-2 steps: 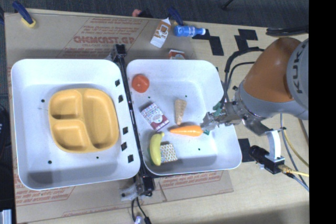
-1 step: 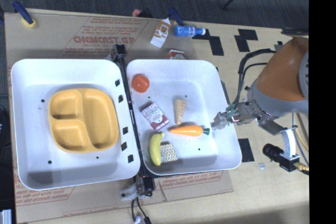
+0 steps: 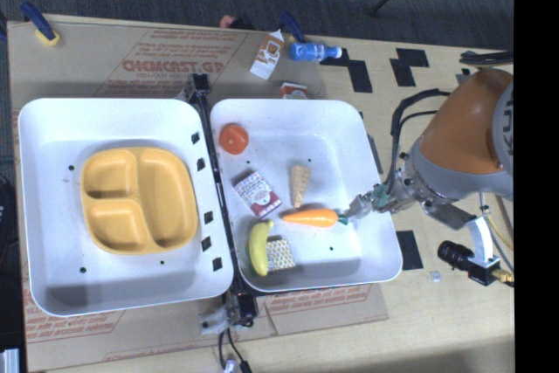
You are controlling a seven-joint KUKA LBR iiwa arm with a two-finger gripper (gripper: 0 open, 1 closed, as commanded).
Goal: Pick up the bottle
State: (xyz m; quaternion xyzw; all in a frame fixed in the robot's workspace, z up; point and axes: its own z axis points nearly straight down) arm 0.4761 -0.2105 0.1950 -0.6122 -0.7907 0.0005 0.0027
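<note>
While bottle (image 3: 314, 52) lies outside bins, jaws (image 3: 362, 207) far off.

One fixed camera looks down at a slant — both white bins (image 3: 35, 188) in frame.

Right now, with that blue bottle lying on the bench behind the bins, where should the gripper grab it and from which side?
Probably across the middle of the blue bottle, coming straight down from above. It lies on its side on the bench, beyond the right bin, long axis running left-right in view, so fingers should close across its narrow width. A small carton sits near its left end; the gripper is far off, over the right bin.
</note>
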